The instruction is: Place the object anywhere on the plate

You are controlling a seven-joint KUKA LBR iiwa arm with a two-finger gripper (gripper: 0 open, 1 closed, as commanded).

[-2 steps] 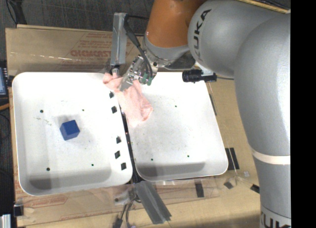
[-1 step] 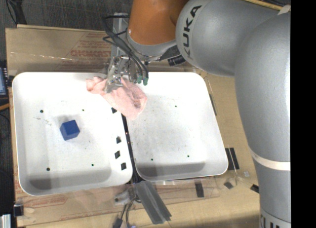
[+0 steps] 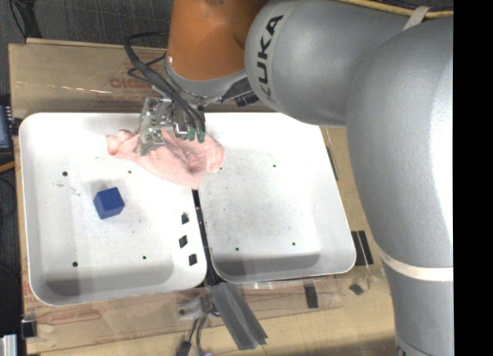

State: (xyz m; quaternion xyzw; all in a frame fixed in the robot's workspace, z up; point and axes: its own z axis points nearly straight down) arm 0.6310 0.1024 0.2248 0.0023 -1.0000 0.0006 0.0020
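Pink soft thing (image 3: 179, 160): pale salmon, crumpled and floppy w/ folds, irregular outline, lying flat-ish at the far-right part of the left bin (image 3: 46, 270). Its left end tapers toward the bin's far middle; its right end laps over the rims where the 2 bins meet and just reaches into the right bin (image 3: 323, 258). Can't tell if it's cloth, or some kind of plate. Blue cube (image 3: 108, 202): small, solid mid-blue, sharp edges, sits on the left bin's floor, left of centre, near side of the pink thing and apart from it. Gripper (image 3: 171, 127) hangs right over the pink thing's far edge, metal body w/ green bits low down, black cables running up to the orange band; looks to be at or v. close to the pink surface, but contact unclear and can't tell whether it's open, closed or holding anything. Arm (image 3: 339, 62): big grey links, comes in from the right, covers the far-right corner of the right bin. Both bins are white, shallow, rounded corners, a few small dark dots and fine specks on the floors; 3 black marks on the left bin's right wall. Bench (image 3: 77, 77) is brown board w/ faded red print at the far side; grey metal bracket (image 3: 237, 317) at the near edge btwn the bins. Dark carpet-like floor beyond the bench.
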